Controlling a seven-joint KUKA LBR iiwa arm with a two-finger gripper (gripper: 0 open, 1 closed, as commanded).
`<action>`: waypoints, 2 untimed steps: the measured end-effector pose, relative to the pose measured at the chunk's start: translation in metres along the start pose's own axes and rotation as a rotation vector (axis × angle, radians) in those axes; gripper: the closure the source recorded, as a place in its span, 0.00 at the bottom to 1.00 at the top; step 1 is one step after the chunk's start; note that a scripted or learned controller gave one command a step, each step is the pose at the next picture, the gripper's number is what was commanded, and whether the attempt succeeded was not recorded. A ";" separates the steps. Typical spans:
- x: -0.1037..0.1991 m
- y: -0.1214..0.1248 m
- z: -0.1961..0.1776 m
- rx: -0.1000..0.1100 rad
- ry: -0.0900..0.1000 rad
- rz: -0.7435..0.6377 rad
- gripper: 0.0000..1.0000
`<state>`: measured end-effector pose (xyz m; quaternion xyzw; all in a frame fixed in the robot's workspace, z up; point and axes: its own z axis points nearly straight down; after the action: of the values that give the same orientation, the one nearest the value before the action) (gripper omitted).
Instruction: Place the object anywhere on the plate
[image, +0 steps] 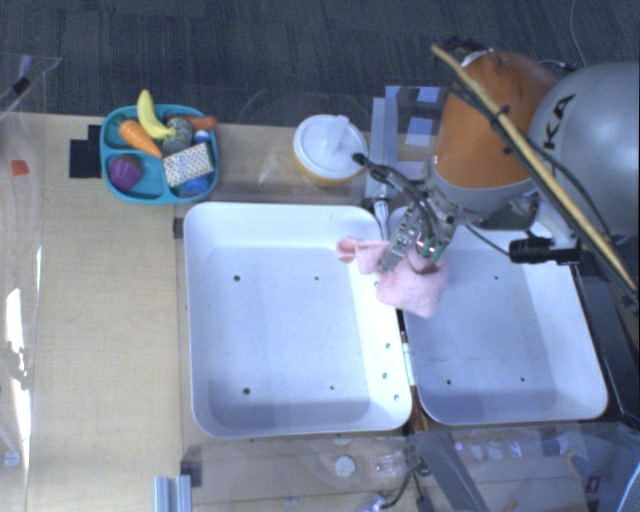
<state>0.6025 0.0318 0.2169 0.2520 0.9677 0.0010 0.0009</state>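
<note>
**Pink cloth at the jaws, plate far off to the upper left**

The surface (100, 350) is pale wood and fills most of the frame, carrying two shallow white bins side by side. The left bin (280, 330) sits at centre; the right bin (510, 340) lies toward the right. The arm (500, 120), grey with a broad orange band, comes in from the upper right and bends down over the seam between the bins.

A blue divided plate (150, 190) sits at the upper left, beyond the left bin's far corner, holding toy food: a banana, a carrot, a purple piece and a speckled block. A white lidded cup (328, 148) stands at the top centre, near the arm.

The object, a soft pink cloth (412, 288), hangs bunched directly under the jaws (408, 250), straddling the rim between the two bins, with a small lobe reaching left. The jaws look closed on its upper fold, though the view is small and the grip looks slight.

Judged from this, the plate lies well apart, up and to the left, across the whole left bin. The cloth's long axis runs from upper left to lower right.
</note>
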 end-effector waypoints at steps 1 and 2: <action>0.050 0.032 -0.009 -0.001 -0.001 -0.402 1.00; 0.088 0.059 0.000 0.000 0.001 -0.510 1.00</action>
<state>0.5545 0.1258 0.2171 -0.0001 1.0000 0.0010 0.0008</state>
